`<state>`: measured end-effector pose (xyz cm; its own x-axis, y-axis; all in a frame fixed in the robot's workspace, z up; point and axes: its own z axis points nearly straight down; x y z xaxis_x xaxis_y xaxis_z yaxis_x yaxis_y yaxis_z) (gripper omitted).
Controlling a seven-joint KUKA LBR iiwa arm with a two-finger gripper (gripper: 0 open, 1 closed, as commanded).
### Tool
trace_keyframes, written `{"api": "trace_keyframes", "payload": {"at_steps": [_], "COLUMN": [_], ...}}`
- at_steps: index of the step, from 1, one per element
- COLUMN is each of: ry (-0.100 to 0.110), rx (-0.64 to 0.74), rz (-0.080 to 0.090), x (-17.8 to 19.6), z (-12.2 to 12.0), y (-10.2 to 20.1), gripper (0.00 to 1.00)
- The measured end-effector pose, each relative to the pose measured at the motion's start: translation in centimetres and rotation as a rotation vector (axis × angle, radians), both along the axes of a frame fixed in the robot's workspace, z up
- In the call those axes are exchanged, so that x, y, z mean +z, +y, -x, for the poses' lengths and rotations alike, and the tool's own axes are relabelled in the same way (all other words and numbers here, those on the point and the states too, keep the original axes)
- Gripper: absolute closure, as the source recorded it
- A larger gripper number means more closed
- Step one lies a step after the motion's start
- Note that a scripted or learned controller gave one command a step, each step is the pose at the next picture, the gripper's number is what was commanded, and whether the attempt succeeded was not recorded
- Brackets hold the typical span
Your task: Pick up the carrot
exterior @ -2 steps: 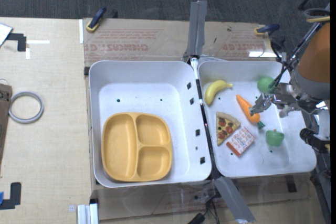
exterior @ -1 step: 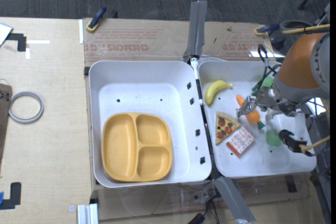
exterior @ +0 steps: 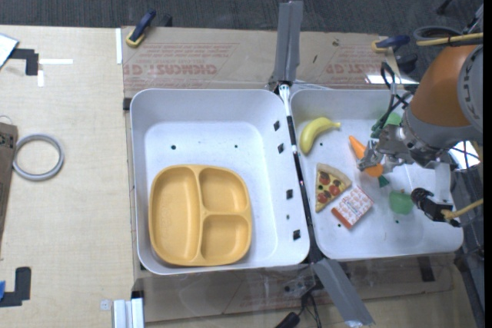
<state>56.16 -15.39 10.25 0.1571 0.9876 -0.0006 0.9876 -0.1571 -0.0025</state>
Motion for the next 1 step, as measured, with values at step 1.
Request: {"api": "trace_keyframes", "payload": {"at_steps": [1], "ry": [-0.002], "rx": [-0.133], "rz": [0.002], "x": [11.51], "z": [-7.12], "y": [0.17], "gripper": [1.00]}}
